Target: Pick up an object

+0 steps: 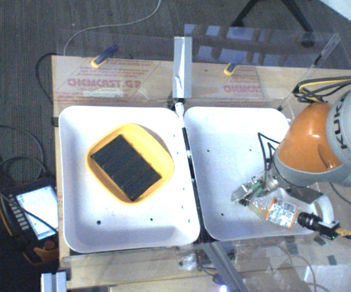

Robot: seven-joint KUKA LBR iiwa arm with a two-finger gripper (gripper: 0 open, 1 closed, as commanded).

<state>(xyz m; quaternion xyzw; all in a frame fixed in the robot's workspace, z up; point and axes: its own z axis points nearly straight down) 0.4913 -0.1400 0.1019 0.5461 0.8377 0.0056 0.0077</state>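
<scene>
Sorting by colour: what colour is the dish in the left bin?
Yellow, with a black ribbed pad inside; the dish shows in the camera view.

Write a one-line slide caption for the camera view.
KUKA arm reaching over the right white bin, hand low near its front; yellow dish with dark ribbed block in the left bin.

arm (321,145) cut off right, gripper (248,193) indistinct

— What's on the bench (102,81)?
— Two white bins, touching. The left bin (78,224) sits just beside the right bin (224,212).
— And behind the left bin?
— Bare board with red lettering, and two yellow clamps: one (104,55) behind it, the other (230,69) behind the right bin.
</scene>
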